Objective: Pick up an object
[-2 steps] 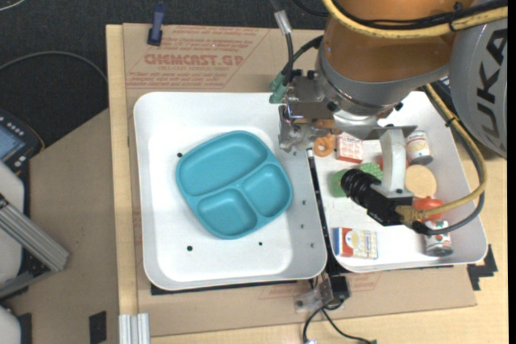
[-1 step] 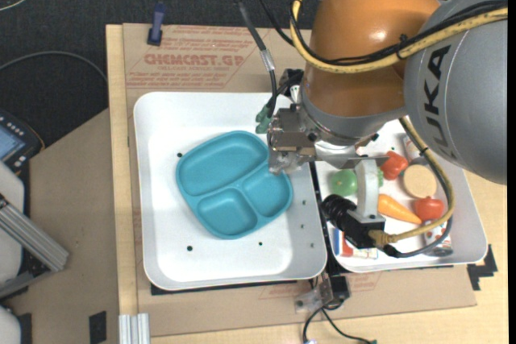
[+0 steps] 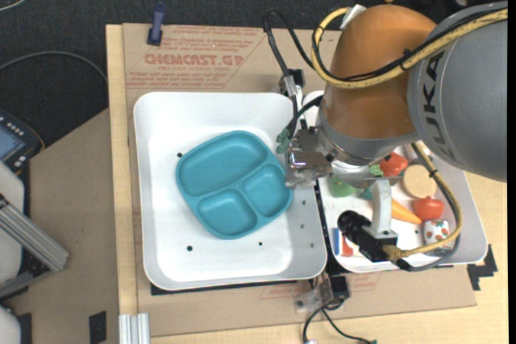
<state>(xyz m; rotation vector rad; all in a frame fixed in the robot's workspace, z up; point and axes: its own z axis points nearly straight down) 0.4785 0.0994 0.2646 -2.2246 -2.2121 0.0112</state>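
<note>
I can't tell the gripper's [image 3: 348, 191] state; the wrist hides it above the right white plastic bin [image 3: 476, 234], where small orange and red toy items [image 3: 419, 205] lie. Nothing visibly lifted yet.

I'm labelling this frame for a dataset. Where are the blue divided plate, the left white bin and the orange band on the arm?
blue divided plate [image 3: 234, 184]: camera view, on its centre ridge.
left white bin [image 3: 157, 173]: camera view, on bare floor left of the plate.
orange band [image 3: 375, 72]: camera view, on its rounded top.

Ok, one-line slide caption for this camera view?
KUKA arm hangs over the right bin of small objects; a blue divided plate lies in the left bin.
</note>
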